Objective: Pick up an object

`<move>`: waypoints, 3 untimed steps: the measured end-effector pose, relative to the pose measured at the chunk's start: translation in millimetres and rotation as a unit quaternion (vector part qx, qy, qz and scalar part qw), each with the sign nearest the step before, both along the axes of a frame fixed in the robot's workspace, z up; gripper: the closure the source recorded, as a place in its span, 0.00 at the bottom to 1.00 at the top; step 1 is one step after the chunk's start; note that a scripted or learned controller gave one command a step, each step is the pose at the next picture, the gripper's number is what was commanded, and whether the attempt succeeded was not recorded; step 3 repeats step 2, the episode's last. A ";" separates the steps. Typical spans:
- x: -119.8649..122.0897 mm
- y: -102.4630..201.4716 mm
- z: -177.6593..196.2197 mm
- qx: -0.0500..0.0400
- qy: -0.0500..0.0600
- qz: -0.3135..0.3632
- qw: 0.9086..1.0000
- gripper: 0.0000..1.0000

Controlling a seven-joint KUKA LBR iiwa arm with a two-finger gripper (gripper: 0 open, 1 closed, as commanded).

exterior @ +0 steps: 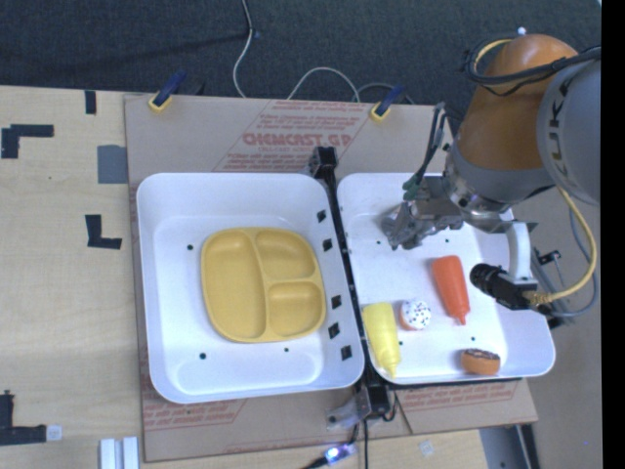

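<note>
My gripper (402, 229) hangs low over the upper middle of the right bin (366, 195), seen from above on the grey arm with its orange band. Nothing shows between its fingers. Below and to its right lies an orange carrot (451, 286). A small white ball with dark dots (416, 315) rests near the bin's lower middle. Beside it, at the lower left of that bin, lies a yellow banana-like piece (382, 336). A brown doughnut-like item (479, 361) sits at the lower right corner.
The left bin (166, 360) holds a yellow divided plate (262, 283). A black divider with clips (337, 262) runs between the two bins. Both bins stand on a cardboard sheet (283, 135), with a white cable looping behind.
</note>
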State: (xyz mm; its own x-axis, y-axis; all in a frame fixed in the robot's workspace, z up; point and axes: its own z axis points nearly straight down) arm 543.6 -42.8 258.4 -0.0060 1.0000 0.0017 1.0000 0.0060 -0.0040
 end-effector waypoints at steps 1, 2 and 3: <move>-16.4 48.5 0.3 0.000 0.000 0.000 1.000 1.00; -38.0 100.1 -20.3 0.000 0.001 0.000 1.000 1.00; -38.0 100.1 -20.3 0.000 0.001 0.000 1.000 1.00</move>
